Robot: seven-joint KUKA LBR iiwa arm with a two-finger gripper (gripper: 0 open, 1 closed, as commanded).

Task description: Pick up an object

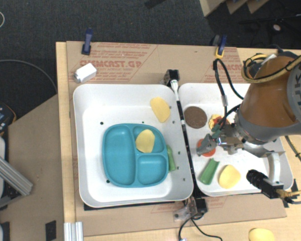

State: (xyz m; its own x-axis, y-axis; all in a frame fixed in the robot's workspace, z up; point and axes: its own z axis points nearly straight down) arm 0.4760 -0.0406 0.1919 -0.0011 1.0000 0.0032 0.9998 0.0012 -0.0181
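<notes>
My gripper [209, 143] hangs low over the right bin [241, 92], its fingers just above a red object [207, 150] that peeks out beneath it. A green piece [208, 170] and a yellow piece [229, 176] lie in front of it near the bin's front wall. A brown round disc [195, 117] rests behind it, with a small orange and yellow item [215, 119] beside that. In the left bin [85, 134] sits a teal divided tray [121, 154] holding a yellow chip [145, 141]. Another yellow chip [160, 109] lies behind the tray.
A green piece [170, 159] is wedged between the tray and the left bin's right wall. A black rail [179, 119] divides the bins. Cables [223, 87] trail over the right bin's back. A white block [85, 73] and blue clamps [87, 41] sit on the bench.
</notes>
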